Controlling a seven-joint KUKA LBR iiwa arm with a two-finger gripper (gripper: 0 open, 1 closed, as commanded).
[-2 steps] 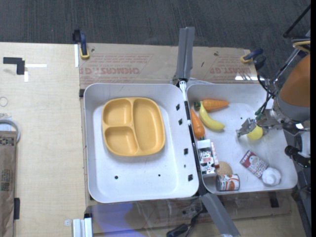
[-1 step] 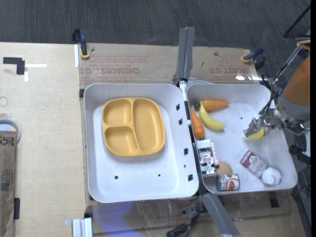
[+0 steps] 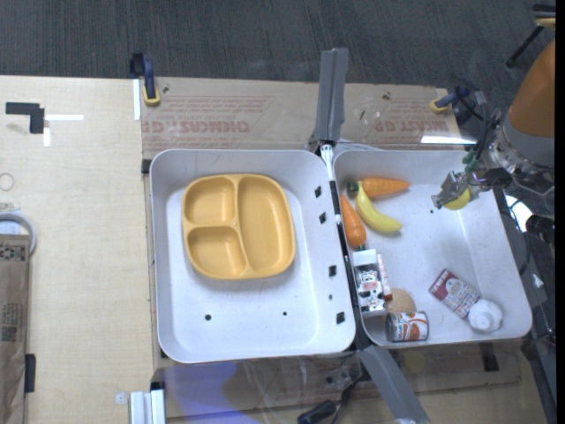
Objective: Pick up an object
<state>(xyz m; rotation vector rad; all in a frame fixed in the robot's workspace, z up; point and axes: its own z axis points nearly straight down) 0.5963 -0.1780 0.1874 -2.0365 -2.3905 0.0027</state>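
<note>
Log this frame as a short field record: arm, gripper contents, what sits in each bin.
arm: enters from the right, above the right bin
gripper: fingers shut on a small yellow object
left bin: yellow divided plate
right bin: banana, two carrots, milk carton, can, red packet

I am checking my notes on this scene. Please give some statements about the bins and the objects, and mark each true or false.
1. The yellow divided plate lies in the left bin. True.
2. The banana lies in the left bin. False: it lies in the right bin, beside two carrots.
3. The claw is above the right bin. True.
4. The plate holds a can. False: the can lies in the right bin's near corner.
</note>
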